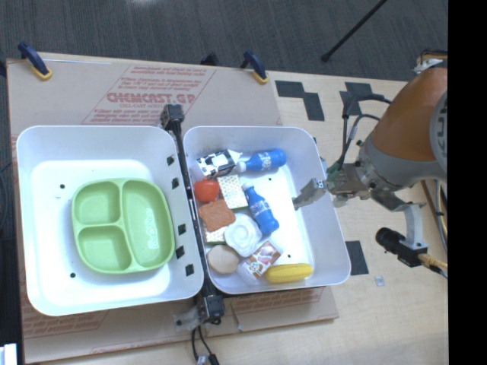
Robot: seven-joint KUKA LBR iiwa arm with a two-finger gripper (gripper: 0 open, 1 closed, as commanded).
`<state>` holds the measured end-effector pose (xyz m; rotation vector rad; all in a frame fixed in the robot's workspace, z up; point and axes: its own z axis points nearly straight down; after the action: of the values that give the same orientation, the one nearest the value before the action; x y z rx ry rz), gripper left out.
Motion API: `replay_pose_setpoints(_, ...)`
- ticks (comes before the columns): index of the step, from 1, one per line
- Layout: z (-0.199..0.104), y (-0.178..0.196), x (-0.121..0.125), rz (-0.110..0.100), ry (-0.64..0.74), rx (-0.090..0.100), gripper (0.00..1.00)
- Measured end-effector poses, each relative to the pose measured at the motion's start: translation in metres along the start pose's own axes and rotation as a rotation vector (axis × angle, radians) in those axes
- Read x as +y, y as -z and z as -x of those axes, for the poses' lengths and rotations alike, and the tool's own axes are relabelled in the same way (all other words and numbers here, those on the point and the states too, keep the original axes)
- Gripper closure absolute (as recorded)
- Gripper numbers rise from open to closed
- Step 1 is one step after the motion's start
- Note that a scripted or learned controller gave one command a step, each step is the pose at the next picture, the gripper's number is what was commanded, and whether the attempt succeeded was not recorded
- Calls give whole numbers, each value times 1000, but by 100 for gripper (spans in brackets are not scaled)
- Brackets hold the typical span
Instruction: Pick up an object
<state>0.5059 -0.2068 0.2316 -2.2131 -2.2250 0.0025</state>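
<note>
Grey fingers (pixel 310 192) hover at the right bin's (pixel 326 226) right rim; we cannot tell their opening; nothing visibly held.

Fixed overhead view, slanting down on both bins (pixel 30 204)

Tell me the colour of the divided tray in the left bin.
Light green tray, seen in the camera view.

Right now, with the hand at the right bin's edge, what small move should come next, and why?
Probably a short move leftward, further over the right bin. The hand sits at that bin's right rim with nothing visible in it, while the pile lies left of it: two blue bottles, a white cup, a yellow banana. The nearer blue bottle looks closest.
</note>
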Motion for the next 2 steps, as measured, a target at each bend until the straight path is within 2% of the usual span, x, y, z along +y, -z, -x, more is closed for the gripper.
replay_pose_setpoints(1,-19,-140,31,0,2,0,0)
replay_pose_setpoints(2,-19,-130,31,-2,6,0,100)
